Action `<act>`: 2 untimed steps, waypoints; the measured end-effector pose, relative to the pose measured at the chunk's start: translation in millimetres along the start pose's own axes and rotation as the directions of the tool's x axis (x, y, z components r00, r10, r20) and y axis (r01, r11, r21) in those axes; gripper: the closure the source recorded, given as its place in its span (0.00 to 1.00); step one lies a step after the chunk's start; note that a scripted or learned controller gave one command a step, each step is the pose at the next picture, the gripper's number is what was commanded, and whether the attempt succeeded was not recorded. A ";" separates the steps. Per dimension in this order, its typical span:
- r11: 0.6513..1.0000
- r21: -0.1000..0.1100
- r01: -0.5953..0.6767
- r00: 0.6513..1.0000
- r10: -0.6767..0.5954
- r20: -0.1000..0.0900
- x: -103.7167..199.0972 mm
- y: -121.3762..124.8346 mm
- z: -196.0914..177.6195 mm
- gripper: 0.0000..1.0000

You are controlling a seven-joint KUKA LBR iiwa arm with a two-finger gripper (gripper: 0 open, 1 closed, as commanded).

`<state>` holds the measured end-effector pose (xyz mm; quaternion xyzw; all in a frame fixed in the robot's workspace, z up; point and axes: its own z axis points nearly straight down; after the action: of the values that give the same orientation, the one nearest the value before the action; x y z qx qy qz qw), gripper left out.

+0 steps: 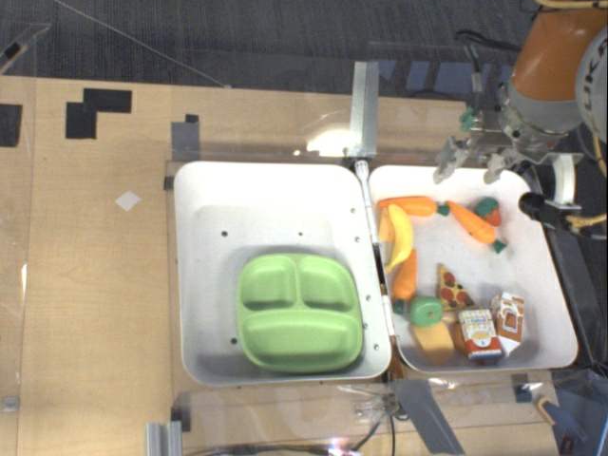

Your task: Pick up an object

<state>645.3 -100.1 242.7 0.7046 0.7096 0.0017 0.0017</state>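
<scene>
My gripper [469, 167] hangs over the back edge of the right bin [551, 283], its two fingers spread apart with nothing between them. Just below it lie an orange carrot [408, 205] and a second carrot [473, 222] with a green end. A yellow banana [400, 236] lies along the bin's left side with another orange piece [406, 275] under it. Toward the front sit a pizza slice [452, 288], a green round piece [425, 311], a yellow block [434, 341] and two small cartons [480, 333], [510, 315].
The left bin [218, 207] holds a green divided plate [299, 312] at its front. A metal post [365, 112] stands behind the seam between the bins. The arm's orange band [560, 46] rises at the upper right, with cables beside it.
</scene>
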 end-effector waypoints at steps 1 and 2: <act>0.990 -0.003 0.140 0.990 -0.140 0.001 2.0 -12.3 143.8 0.00; 0.993 -0.012 0.121 0.993 -0.121 0.002 2.7 -74.3 150.0 0.00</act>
<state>571.7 -98.0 92.4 0.6603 0.7509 0.0054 0.0065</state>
